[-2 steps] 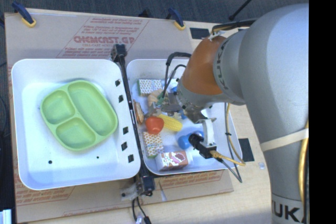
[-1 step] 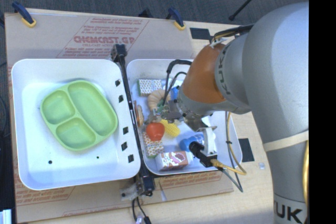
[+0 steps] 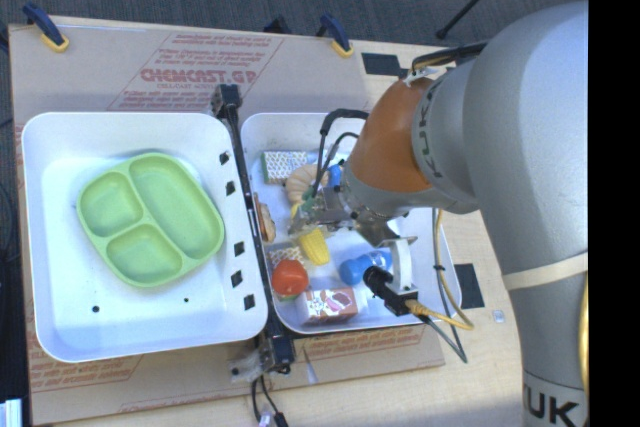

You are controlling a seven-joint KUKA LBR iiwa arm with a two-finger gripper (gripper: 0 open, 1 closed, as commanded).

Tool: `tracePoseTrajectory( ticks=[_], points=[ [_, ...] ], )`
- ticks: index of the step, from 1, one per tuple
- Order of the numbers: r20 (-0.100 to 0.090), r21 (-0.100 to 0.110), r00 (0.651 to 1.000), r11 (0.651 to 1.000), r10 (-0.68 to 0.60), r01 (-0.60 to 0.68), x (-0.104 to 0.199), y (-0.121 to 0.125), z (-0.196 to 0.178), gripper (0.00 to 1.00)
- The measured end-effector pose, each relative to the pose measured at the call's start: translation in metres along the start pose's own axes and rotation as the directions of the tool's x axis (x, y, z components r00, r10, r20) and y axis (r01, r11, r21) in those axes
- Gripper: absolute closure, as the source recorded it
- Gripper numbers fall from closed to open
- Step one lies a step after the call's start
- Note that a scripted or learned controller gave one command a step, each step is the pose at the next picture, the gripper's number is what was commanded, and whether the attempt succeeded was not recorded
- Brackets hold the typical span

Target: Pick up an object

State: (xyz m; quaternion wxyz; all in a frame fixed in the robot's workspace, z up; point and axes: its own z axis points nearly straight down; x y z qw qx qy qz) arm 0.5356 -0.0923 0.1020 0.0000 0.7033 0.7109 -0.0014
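Over the right bin (image 3: 262, 133) the arm (image 3: 470, 135) is bent, its gripper (image 3: 312, 211) lowered just above a yellow object (image 3: 314, 246); its state cannot be told. A green divided plate (image 3: 150, 218) is seen in the left bin (image 3: 40, 215).

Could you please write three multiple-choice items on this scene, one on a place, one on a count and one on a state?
1. Where does the green tray lie?
A. in the left bin
B. in the right bin
C. on the cardboard

2. How many compartments does the tray have?
A. two
B. three
C. five

3. How does the tray lie?
A. flat, open side up
B. upside down
C. on its edge

Answers:
1 A, it rests on the floor of the left bin.
2 B, ridges split it into three wells.
3 A, its wells face the camera.
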Motion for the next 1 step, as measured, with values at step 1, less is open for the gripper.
tracePoseTrajectory(
  ticks=[1],
  points=[
    [-0.002, -0.002, 1.0, 1.0, 0.005, -0.005, 0.0326, -0.0583, -0.1521, 1.0]
  ],
)
